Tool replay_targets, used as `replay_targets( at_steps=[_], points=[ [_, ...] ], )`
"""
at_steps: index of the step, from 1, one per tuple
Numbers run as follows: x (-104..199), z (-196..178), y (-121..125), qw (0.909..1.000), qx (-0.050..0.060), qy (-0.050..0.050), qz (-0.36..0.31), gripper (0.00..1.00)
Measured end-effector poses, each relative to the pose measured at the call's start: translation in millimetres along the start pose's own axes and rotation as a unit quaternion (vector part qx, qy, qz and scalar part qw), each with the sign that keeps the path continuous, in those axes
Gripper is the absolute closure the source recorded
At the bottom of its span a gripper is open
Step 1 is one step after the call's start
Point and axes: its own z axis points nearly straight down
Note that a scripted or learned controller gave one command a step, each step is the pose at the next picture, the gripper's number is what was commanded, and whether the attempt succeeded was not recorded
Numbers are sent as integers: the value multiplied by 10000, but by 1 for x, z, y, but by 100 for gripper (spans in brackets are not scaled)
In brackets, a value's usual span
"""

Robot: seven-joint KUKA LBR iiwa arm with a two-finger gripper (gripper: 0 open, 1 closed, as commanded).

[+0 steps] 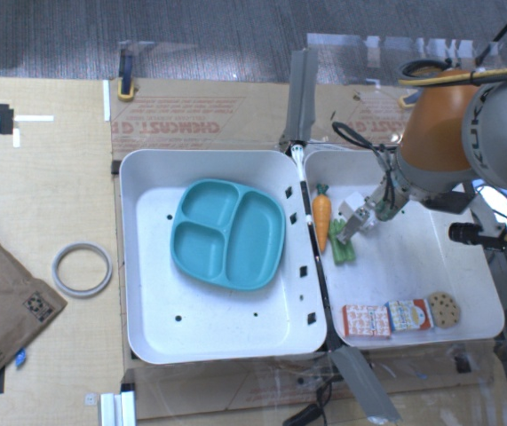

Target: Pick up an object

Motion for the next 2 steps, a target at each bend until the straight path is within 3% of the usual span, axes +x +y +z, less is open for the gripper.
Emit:
replay_targets(
  at_steps=[1,2],
  points=[
    [-2,-12,1,10000,-21,-28,14,100],
    [71,-30,-87,9991,22,29,-416,100]
  ],
)
